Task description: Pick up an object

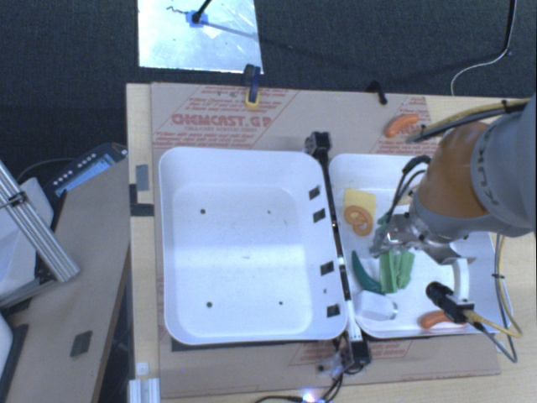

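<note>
Two smooth white bins (243, 166); claw (388, 243) above ridged green pieces (396, 269).

The bench (277, 116) is a pale board printed with red lettering, set on a dark carpeted floor (67, 57). Far up and to the left of the claw (390, 246), a shiny silver sheet (197, 23) lies on the floor, catching bright light. A white cable (495, 53) curls over the carpet above the claw. Well off to its left stand a slanted metal rail (33, 229) and what may be a small control box (84, 170), too blurred to be sure.
</note>
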Robot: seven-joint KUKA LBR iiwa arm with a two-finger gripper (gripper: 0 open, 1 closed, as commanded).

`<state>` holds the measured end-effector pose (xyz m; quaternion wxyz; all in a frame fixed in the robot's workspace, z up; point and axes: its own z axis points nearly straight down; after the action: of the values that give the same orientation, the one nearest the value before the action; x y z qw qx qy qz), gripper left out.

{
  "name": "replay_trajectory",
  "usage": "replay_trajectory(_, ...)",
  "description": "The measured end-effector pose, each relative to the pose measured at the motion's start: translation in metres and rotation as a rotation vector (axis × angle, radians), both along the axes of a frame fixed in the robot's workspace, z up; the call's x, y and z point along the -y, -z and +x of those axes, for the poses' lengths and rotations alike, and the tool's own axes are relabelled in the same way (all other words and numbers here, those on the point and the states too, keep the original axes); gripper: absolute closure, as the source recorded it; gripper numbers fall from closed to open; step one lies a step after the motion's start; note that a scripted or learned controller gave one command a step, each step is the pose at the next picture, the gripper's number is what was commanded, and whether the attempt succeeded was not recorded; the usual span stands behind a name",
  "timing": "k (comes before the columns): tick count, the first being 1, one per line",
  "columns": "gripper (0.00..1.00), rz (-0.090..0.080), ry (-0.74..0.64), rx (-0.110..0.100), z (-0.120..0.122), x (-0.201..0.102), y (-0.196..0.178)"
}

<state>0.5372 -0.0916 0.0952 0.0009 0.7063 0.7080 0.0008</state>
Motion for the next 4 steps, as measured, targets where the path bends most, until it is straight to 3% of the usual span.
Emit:
replay_trajectory(1,1.0,0.001,0.002,-0.003,-0.045,-0.007,-0.036)
replay_trajectory(2,1.0,0.0,0.001,-0.002,-0.051,0.0,-0.038)
replay_trajectory(3,1.0,-0.001,-0.008,0.012,0.052,-0.03,-0.093)
replay_trajectory(4,1.0,-0.007,0.008,0.002,0.093,0.108,-0.04)
